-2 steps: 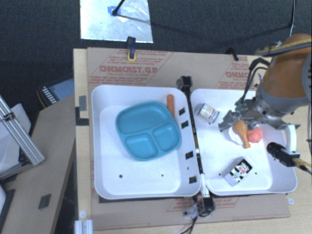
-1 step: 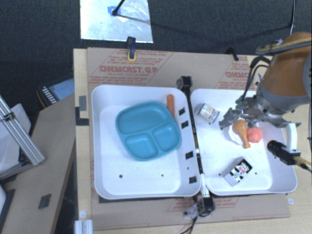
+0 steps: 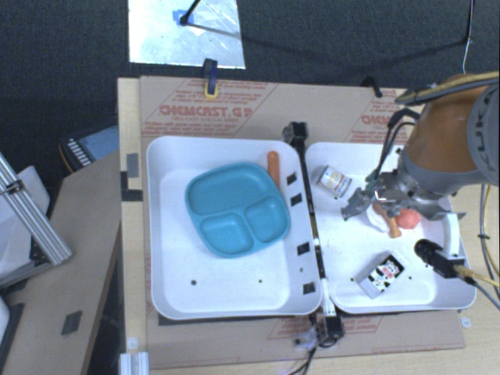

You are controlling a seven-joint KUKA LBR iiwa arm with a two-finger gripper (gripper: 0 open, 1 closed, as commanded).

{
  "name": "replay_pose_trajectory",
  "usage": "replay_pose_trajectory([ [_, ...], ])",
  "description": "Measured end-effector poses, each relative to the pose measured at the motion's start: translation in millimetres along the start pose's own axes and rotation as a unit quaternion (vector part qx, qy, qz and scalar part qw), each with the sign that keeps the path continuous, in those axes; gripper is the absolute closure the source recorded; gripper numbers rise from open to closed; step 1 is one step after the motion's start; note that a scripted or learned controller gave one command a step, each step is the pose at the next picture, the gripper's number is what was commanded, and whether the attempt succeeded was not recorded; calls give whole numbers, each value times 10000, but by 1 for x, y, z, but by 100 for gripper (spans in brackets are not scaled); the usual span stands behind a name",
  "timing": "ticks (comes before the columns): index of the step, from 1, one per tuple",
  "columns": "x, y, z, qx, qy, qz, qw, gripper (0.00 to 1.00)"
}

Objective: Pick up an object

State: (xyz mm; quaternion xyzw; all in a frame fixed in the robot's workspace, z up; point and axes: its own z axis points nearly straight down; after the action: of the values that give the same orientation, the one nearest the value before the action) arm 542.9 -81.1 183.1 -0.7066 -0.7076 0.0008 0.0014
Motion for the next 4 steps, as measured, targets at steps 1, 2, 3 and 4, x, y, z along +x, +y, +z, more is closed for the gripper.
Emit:
replay_pose_trajectory([
  [1, -8, -7, 51, 4, 0, 5, 10000, 0],
  [2, -7, -7, 102, 3, 2, 4, 10000, 0],
  [3, -8, -6, 88, -26, -4, 5, 10000, 100],
  [4, -11, 6, 34, -50, -10, -12, 10000, 100],
])
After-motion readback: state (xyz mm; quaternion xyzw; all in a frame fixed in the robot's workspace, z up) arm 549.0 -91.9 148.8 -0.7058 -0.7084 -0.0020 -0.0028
